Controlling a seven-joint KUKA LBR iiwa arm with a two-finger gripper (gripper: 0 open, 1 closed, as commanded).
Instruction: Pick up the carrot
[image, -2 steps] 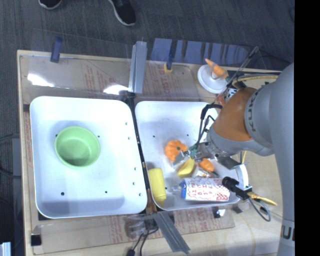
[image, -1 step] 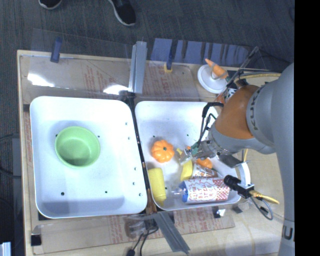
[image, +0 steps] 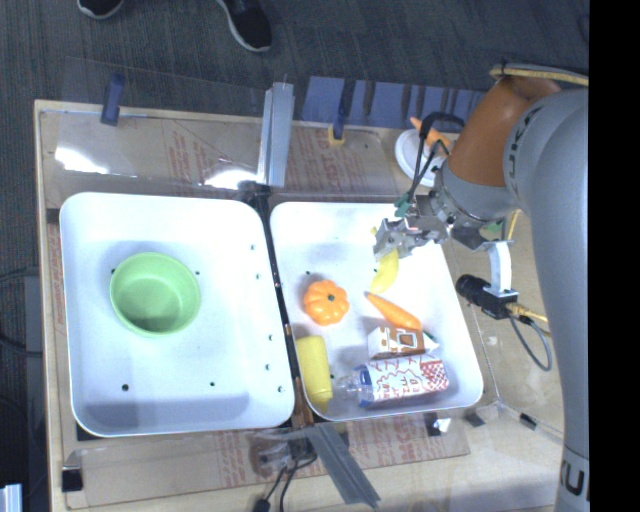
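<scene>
the metal two-finger gripper (image: 392, 238) hangs over the upper part of the right white bin (image: 462, 352); whether it is open or closed cannot be told. a small yellow banana-shaped piece (image: 386, 270) lies just below it. the tapered orange carrot (image: 393, 311) lies further below, apart from the gripper. a small orange pumpkin (image: 325, 302) sits below and to its left.
</scene>
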